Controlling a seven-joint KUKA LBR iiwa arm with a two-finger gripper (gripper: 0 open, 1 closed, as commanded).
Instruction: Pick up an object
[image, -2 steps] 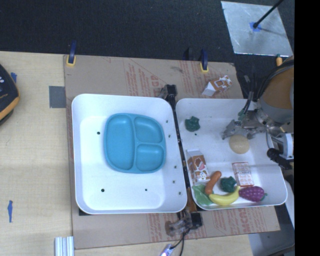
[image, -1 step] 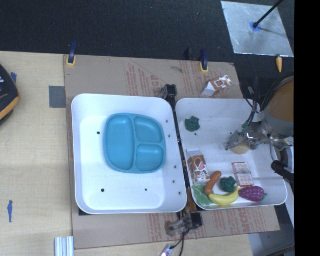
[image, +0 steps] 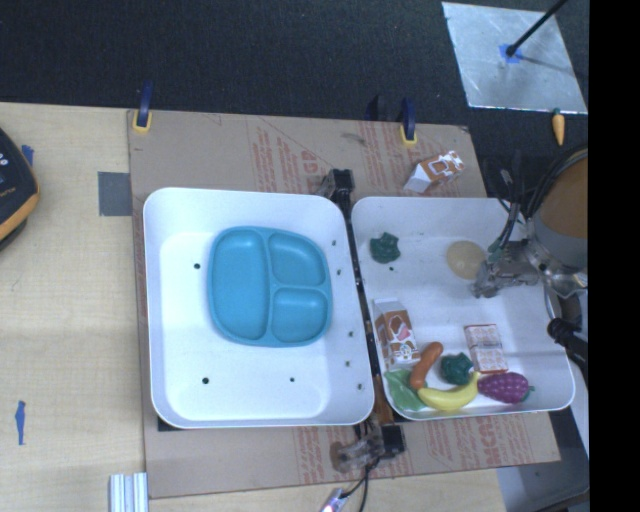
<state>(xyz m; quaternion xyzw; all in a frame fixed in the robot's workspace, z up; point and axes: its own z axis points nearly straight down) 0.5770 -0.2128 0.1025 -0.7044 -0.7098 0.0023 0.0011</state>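
My claw (image: 487, 283) is low in the right bin (image: 430, 215), beside a tan round object (image: 464, 258); I cannot tell its opening. I judge I'm approaching; next, close on it.

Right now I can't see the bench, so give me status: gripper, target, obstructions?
Gripper low in right bin, beside beige round object, nothing visibly held. Other toys clustered at bin's near edge: banana, grapes. Path unobstructed.
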